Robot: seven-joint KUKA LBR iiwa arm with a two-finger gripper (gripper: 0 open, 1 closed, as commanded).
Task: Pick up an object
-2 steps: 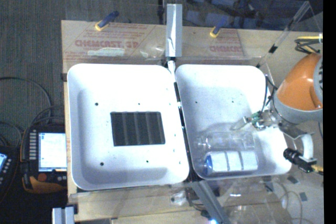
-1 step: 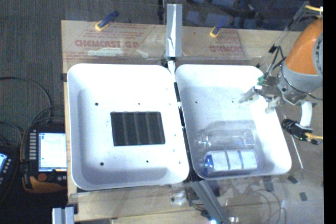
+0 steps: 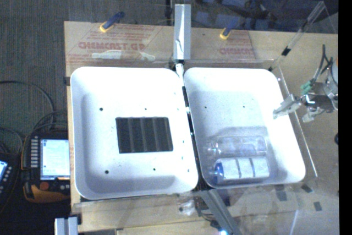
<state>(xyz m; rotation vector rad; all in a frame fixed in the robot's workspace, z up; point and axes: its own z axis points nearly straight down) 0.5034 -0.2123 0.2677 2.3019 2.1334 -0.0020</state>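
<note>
The fingers [image 3: 286,107] sit at the far right, just over the right rim of the right bin [image 3: 231,82]. The mechanism there is small and cluttered with wiring, so I cannot tell whether they are spread or closed, and nothing shows between them.

The nearest candidates are two bottles in that same bin, lying toward its lower edge in the view. The clear plastic bottle [image 3: 237,145] lies on its side with its long axis running left to right. Just below it, and parallel, lies a second bottle with a white label [image 3: 246,168] and a blue cap at its left end (the two look to be touching or very nearly so). From the fingers both lie down and to the left, with bare bin floor between.

A grasp would probably do best closing across the clear bottle's width, since it is the closer one and its upper side is free.

Farther off, the left bin [image 3: 88,82] holds a dark ribbed rectangular panel [image 3: 144,134], flat near its centre. Both bins rest on the desk [image 3: 126,47].
</note>
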